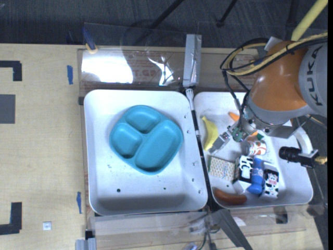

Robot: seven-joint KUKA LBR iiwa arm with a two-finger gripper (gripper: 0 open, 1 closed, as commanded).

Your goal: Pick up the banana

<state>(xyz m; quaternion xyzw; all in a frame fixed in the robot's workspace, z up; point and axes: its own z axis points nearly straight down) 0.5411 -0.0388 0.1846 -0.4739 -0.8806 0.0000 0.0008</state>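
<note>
the banana point(210, 132) lay at the left side of the right bin point(304, 189), just left of the gripper point(227, 138); whether the gripper was open or closed was unclear.

arm point(291, 82): grey, rounded orange band, upper right of frame
marking: black letters "KU" on the grey shell at the right edge
cables: black and yellow, looping over the orange band
gripper point(227, 137): small, metallic, perhaps with green parts

Bright, even overhead light; strong white glare on the clear panel point(106, 69) behind my bins, soft shadows, slightly soft focus overall.
</note>
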